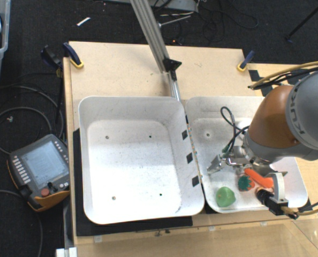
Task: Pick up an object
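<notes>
Dark floor w/ cables surrounds the wooden desk point(127, 68), which carries two white bins. We see the arm point(287, 122) reaching over the right bin point(212, 119), w/ the gripper point(219, 164) low near that bin's left-centre; we can't tell how far it's open or whether it touches anything. A green ball point(226, 196), a teal object point(245, 183) & an orange object point(259, 178) lie near the bin's front. The left bin point(129, 157) sits alongside.

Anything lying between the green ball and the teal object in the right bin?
No. In the camera view, bare white bin floor separates the green ball from the teal object; they sit apart.
</notes>
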